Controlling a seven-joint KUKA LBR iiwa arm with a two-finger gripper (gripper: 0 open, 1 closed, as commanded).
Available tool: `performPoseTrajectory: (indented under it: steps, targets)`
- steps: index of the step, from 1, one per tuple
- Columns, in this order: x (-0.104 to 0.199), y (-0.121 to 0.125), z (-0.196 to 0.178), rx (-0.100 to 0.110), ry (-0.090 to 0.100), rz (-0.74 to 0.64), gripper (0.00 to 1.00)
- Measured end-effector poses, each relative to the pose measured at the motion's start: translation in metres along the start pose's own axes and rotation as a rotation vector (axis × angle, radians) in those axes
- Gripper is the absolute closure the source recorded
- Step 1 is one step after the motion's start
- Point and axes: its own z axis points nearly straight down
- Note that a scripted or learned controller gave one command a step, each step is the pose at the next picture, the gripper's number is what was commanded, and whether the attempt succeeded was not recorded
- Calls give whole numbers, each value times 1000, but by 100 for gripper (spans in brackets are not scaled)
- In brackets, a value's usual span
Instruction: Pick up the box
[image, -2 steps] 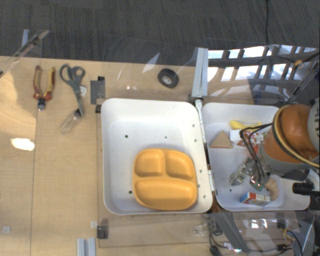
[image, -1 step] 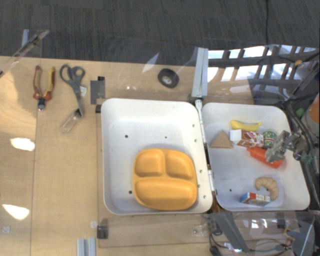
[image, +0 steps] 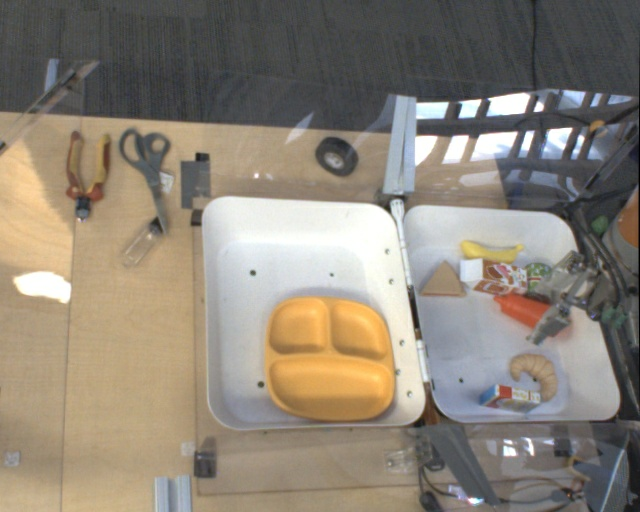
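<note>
Two white bins are seen side by side. The box, small and red-and-white, is lying flat near the front edge of the right bin, just below a croissant. It's probably light, stiff cardboard, best pinched across its narrow sides. The gripper is hovering over a carrot; whether it's apart or together can't be told. The left bin has an orange tray in it.

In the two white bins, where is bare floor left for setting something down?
Left bin: bare above and left of the orange three-compartment tray. Right bin: bare lower left, between the brown wedge and small box; crowded upper right around the gripper.
</note>
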Motion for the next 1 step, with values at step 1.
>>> performPoseTrajectory:
  steps: [1]
  targets:
    - [53,21,51,0,3,282,0]
